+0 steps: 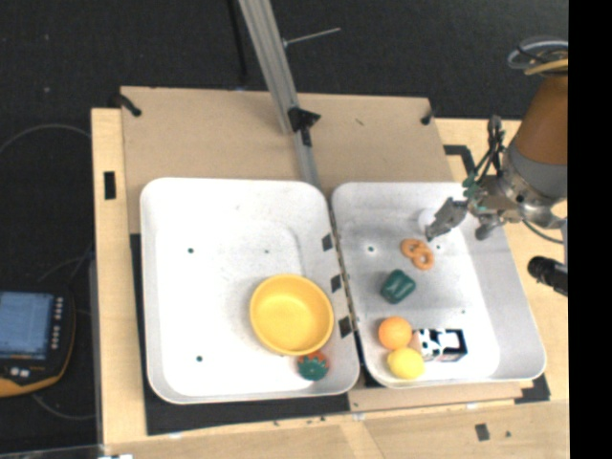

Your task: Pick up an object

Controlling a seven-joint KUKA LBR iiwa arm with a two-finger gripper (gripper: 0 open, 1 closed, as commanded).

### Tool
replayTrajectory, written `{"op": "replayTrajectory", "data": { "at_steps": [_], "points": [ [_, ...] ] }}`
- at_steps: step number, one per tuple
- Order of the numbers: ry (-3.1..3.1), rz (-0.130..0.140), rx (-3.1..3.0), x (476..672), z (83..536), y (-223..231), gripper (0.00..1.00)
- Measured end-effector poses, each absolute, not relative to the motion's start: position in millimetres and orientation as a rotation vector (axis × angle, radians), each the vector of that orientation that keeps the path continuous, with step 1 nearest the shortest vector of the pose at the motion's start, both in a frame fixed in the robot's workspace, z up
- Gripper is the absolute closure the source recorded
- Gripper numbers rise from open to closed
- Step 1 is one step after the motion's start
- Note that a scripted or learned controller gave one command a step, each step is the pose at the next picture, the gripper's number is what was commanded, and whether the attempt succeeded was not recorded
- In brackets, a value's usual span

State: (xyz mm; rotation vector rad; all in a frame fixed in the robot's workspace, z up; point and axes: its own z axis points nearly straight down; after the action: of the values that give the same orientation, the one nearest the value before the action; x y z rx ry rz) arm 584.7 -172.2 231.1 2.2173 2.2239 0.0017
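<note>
My gripper [463, 224] hangs over the back right part of the right bin [507, 323], open, with nothing between its fingers. Its left finger [443, 222] points down toward a small orange ring-shaped piece [417, 252] just left of and below it, apart from it. Nearer the front lie a green block [398, 285], an orange ball [394, 333], a yellow lemon-like ball [405, 362] and a black-and-white object [443, 344].
The left bin [191, 256] holds a yellow bowl [291, 313] and a small red and green item [313, 365] at its front right corner. A slanted metal post [277, 75] rises behind the divider between the bins.
</note>
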Motion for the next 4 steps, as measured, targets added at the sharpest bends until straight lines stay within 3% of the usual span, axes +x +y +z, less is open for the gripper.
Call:
{"op": "replayTrajectory", "data": {
  "at_steps": [1, 3, 4],
  "points": [
    [2.224, 0.002, 2.218, 584.8, 231.1, -172.1, 0.00],
    [2.225, -0.006, 2.220, 599.2, 118.6, -175.2, 0.00],
    [2.220, -0.004, 2.222, 599.1, 100.1, -176.5, 0.00]
  ]
}}
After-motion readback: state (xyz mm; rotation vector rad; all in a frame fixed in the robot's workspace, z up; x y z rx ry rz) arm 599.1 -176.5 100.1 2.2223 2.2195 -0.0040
